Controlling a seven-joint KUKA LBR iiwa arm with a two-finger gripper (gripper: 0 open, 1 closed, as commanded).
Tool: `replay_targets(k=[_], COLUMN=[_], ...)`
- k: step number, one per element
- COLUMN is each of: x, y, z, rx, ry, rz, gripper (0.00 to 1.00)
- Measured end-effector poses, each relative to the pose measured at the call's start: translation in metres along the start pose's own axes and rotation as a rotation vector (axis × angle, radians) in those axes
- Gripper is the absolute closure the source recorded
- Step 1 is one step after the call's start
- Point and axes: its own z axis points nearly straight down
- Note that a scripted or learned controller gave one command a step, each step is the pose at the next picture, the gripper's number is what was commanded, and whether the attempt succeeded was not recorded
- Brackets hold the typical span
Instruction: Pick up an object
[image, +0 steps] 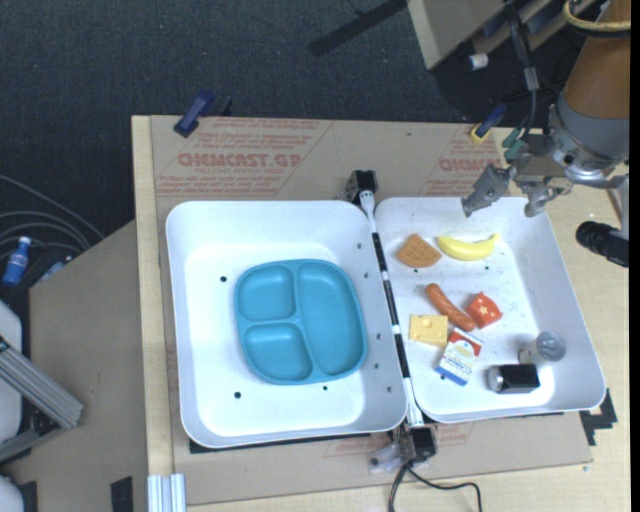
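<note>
Blue plate (299, 321) in left bin (190, 300).

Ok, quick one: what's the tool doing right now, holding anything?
Tool: open, holding nothing, above the right bin's far edge near the banana.

Under my two bins lies a brown cardboard sheet (300, 145) printed in red. Above the left bin I read "CHEMCAST G P" in large letters, with smaller lines above and below that are too fine for me to make out. Above the right bin the same red print repeats (460, 165), partly hidden behind my arm. The small carton (458, 358) bears print I cannot read.
</note>
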Motion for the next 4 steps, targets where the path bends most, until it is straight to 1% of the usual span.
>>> replay_targets(k=[1, 2, 3, 4], x=[-0.017, 0.012, 0.010, 0.040], y=[-0.015, 0.053, 0.053, 0.007], z=[0.174, 0.192, 0.181, 0.095], rx=[0.002, 0.005, 0.007, -0.001], ry=[0.000, 0.000, -0.004, 0.000], rz=[0.002, 0.004, 0.004, 0.000], gripper=[0.00, 0.00, 1.00, 1.00])
